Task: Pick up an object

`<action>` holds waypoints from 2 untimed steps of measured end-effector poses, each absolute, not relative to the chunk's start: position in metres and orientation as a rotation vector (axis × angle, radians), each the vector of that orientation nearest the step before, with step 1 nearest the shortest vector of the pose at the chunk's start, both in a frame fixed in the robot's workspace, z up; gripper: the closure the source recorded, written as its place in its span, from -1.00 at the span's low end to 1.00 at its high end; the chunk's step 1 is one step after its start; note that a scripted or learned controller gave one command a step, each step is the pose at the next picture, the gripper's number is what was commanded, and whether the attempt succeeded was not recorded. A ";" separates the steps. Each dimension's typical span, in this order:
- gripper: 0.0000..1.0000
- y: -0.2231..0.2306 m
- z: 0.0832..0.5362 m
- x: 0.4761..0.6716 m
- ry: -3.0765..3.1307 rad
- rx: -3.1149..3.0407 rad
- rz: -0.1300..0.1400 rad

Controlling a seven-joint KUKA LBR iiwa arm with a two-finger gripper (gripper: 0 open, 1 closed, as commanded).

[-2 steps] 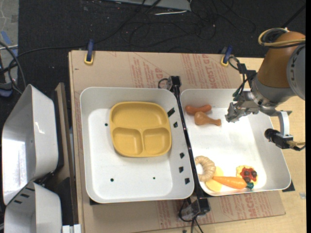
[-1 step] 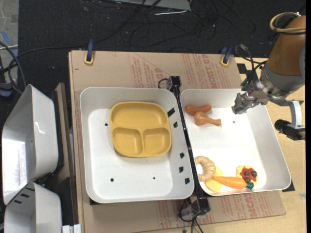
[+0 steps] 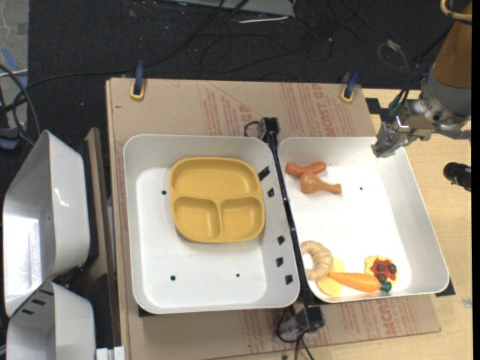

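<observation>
**Jaws hang at the right bin's far corner, toys lie below and to the left**

We start at the left bin point(image 3: 142, 223), where a yellow divided plate point(image 3: 217, 199) sits alone. Crossing the middle rim, we come into the right bin point(image 3: 420, 223). Near its upper left lie a sausage point(image 3: 305, 169) and a drumstick point(image 3: 321, 187), both stretched roughly left to right. Down at the near edge we find a shrimp point(image 3: 316, 259), a carrot point(image 3: 355, 280) lying lengthwise along the rim, and a small pizza slice point(image 3: 381, 268). Farthest right, the gripper point(image 3: 387, 145) hovers over the bin's upper right corner, touching nothing. We judge the drumstick nearest, off to its left and slightly nearer the camera. How wide the jaws stand, we cannot tell from here.
</observation>
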State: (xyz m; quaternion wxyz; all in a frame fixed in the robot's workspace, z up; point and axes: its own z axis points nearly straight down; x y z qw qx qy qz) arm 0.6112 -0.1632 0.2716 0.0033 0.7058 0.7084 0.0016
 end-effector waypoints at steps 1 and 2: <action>1.00 -0.108 0.272 0.610 2.227 2.216 0.000; 1.00 -0.048 0.262 0.594 2.232 2.215 -0.002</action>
